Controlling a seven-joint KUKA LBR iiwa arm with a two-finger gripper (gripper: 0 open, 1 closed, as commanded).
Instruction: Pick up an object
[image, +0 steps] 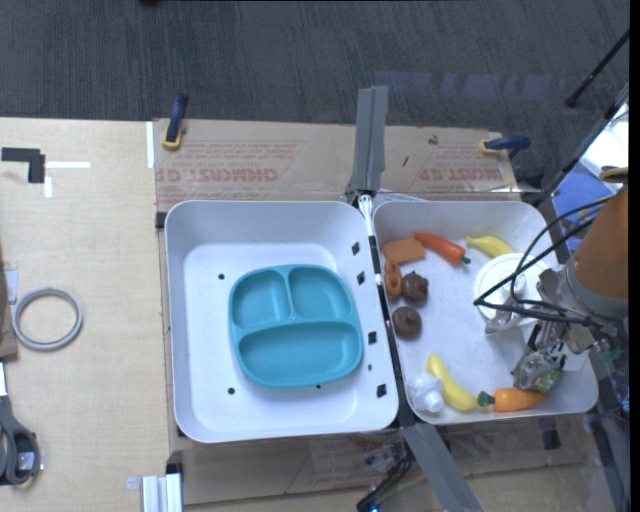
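Bottom edge of right bin (470, 222): orange carrot (516, 399), yellow banana (450, 384), white lump (428, 397). Gripper (541, 366) sits low in that corner, just above the carrot, tips against a small greenish item (538, 378). I can't tell if it's clamped or slack; cables blur it. I read this as the grasp step. Next move needs a straight lift clear of the near wall. Left bin (190, 330) holds 1 teal tray (296, 325). 2 brown pieces (410, 305) sit well apart from the gripper.
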